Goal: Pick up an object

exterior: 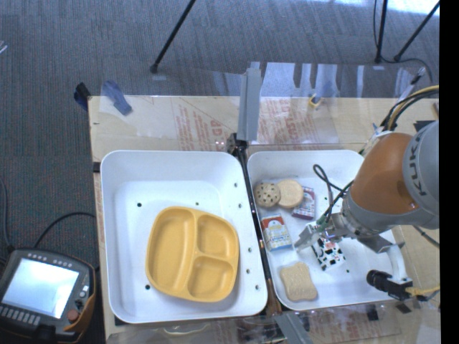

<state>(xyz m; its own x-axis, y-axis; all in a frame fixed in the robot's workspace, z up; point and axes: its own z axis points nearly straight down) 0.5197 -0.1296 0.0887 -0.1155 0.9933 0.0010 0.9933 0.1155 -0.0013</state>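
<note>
My gripper [318, 236] hangs low over the middle of the right bin [353, 162], below the orange wrist band. Just under and to the right of it lies a small black-and-white patterned object [330, 256]. A small red-and-white carton [276, 233] lies right beside the gripper on its left. Further back sit a chocolate-chip cookie [267, 194], a round tan cracker [290, 192] and a small red packet [306, 203]. A slice of toast [298, 281] lies at the bin's front.
The left bin [122, 192] holds a yellow divided plate [192, 252]. A teach pendant [44, 289] lies on the floor at the lower left. A grey post [249, 106] stands behind the bins.
</note>
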